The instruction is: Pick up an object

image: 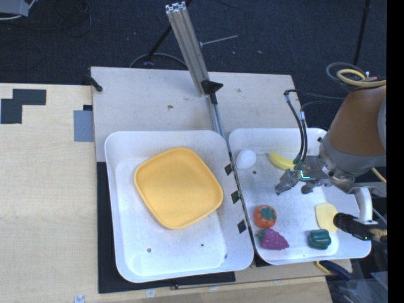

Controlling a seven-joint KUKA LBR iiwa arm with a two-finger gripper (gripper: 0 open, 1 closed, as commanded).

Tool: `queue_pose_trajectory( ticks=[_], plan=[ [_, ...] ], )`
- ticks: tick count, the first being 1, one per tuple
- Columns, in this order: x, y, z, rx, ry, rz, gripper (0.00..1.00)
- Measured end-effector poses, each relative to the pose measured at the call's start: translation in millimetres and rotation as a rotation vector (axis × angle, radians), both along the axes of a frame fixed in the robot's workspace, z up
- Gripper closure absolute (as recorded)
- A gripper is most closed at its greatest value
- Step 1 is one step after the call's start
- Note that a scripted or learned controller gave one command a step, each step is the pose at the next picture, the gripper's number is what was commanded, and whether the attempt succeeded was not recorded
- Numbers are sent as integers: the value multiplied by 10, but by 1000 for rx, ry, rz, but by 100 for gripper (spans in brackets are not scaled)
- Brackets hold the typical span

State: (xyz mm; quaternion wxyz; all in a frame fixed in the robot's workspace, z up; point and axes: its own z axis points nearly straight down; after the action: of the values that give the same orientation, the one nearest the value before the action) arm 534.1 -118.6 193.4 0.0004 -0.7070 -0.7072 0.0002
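Note:
The right bin [291, 256] holds a white egg-shaped ball [245, 159], a yellow banana [281, 161], a red tomato [265, 216], purple grapes [273, 238], a green pepper [319, 238] and a pale yellow piece [326, 216]. My gripper [295, 185] hangs over the middle of that bin, just below the banana and up and to the right of the tomato. Its two dark fingers stand apart, open, with nothing between them. The orange band and grey wrist hide the bin's right rim.
A yellow square plate [178, 187] lies tilted in the left bin [126, 257]. A slanted aluminium post [189, 43] rises behind the bins' shared wall. Cables loop above the gripper near the right bin's far rim.

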Motion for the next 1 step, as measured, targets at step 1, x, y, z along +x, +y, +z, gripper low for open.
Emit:
queue_pose_trajectory(
  ticks=[1],
  plan=[
    [0,0,0,0,0,0,0]
  ],
)
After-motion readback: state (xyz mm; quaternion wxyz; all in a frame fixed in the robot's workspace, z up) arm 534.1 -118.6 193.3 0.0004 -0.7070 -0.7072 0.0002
